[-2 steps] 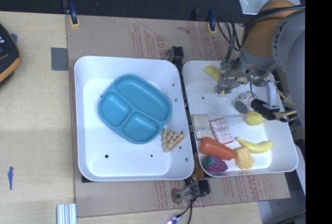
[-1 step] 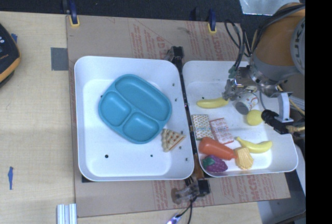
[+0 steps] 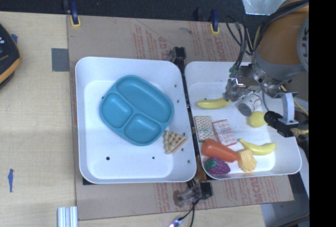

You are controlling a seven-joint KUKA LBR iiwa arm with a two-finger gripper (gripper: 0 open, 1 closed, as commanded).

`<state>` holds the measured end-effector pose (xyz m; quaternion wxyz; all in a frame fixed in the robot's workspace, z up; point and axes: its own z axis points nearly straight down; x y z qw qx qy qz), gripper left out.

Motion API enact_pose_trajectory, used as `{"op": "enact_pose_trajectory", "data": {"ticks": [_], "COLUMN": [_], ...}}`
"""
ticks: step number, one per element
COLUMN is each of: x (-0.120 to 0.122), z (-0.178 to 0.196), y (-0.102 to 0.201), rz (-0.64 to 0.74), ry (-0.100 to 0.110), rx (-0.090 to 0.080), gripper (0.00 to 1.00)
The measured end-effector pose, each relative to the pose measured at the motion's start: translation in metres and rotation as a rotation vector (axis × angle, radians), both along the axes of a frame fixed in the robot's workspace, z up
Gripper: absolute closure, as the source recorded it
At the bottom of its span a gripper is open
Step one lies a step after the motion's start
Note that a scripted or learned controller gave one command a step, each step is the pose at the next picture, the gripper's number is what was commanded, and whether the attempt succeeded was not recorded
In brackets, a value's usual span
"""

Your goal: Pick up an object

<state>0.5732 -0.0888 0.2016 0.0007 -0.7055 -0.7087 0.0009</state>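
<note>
Bins sit side by side on the bench: the left bin (image 3: pixel 86 115) holds a big blue divided plate (image 3: pixel 136 109) and a small waffle wedge (image 3: pixel 174 141); the right bin (image 3: pixel 286 163) has the toy food. Gripper (image 3: pixel 237 89) hovers over the right bin's upper part, just beside a banana (image 3: pixel 212 103); can't tell if it's apart or closed, too cluttered there. I'd guess that banana is the target: light, stiff plastic, a bit slick, so pinch across its thick middle. Smaller stuff: carrot (image 3: pixel 219 150), second banana (image 3: pixel 258 147), two cracker packets (image 3: pixel 214 129) with print too small to read, corn (image 3: pixel 247 160), grapes (image 3: pixel 217 166), lemon (image 3: pixel 256 119).
</note>
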Motion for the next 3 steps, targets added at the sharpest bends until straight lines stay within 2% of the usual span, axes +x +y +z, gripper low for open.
{"op": "enact_pose_trajectory", "data": {"ticks": [1,2,3], "x": [0.0,0.028,0.011], "z": [0.0,-0.007,-0.033], "y": [0.0,-0.072,-0.105], "rz": [0.0,-0.002,0.0], "ry": [0.0,0.0,0.001], "rx": [0.0,-0.001,-0.001], "gripper": [0.0,0.0,0.0]}}
